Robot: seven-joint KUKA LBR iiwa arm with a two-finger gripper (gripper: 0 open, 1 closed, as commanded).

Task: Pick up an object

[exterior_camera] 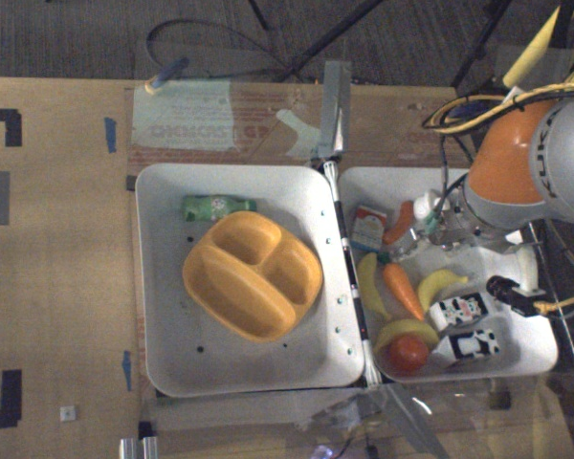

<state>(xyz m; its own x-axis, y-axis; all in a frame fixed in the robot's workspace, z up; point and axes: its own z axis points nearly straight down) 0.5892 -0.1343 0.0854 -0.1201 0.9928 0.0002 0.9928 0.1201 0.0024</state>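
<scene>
Camera view: we looked down at a slant on two white bins side by side on the counter (pixel 67 285).
Left bin (pixel 163 352): we saw an orange tray (pixel 253 274) with three compartments near its middle, and a green packet (pixel 218 207) just beyond it, touching its far edge.
Right bin (pixel 536 347): we saw a carrot (pixel 402 291), bananas (pixel 372 287), a tomato (pixel 408 353), two small black-and-white cartons (pixel 464 326) and a red-and-white box (pixel 368 226), all crowded together.
Arm (pixel 526 165): it reached in from the right, over the right bin's far half.
Claw (pixel 430 229): it hung above the carrot and box; we could not tell whether it was open or closed.
</scene>
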